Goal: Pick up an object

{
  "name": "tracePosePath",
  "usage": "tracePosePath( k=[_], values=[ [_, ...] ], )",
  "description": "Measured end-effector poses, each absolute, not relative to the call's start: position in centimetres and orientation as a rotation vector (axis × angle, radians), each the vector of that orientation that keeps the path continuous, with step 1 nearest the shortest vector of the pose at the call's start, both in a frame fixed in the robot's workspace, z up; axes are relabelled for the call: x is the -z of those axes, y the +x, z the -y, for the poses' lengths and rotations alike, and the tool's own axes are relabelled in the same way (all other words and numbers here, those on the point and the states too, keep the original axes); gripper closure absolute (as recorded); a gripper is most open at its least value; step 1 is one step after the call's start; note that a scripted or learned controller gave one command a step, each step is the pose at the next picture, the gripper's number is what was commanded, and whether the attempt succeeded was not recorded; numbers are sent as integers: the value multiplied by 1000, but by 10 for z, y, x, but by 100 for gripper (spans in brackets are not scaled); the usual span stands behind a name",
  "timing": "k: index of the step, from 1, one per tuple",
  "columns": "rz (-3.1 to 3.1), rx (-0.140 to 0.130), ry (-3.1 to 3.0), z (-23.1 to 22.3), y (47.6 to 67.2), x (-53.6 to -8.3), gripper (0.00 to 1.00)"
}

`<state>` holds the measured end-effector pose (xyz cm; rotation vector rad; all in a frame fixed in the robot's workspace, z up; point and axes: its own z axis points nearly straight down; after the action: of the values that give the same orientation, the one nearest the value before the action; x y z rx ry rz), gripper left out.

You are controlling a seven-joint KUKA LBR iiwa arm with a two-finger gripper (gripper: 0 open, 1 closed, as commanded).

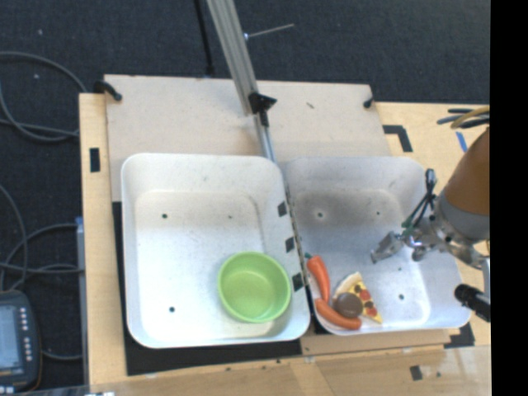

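A green bowl [254,286] sits in the left bin [165,180] near its front right corner. In the right bin [346,188], at the front left, lie an orange carrot [319,275], a red sausage [337,316], a brown round piece [349,304] and a pizza slice [364,294], all close together. My gripper [398,247] hangs over the right side of the right bin, to the right of this cluster and apart from it. Its fingers stand spread, with nothing between them.
A slanted metal pole [235,44] rises from the back of the bench between the bins. The bins' walls meet in the middle [288,221]. Cables lie on the dark floor at left, and a small screen device [16,337] sits at the lower left.
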<state>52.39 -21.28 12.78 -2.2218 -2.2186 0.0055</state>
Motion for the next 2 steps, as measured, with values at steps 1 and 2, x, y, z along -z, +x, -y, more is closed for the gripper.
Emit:
tracePosePath(
  k=[1,2],
  values=[
    [2219,5,-2231,213,526,-141,100],
    [2225,5,-2230,221,525,-204,100]
  ],
)
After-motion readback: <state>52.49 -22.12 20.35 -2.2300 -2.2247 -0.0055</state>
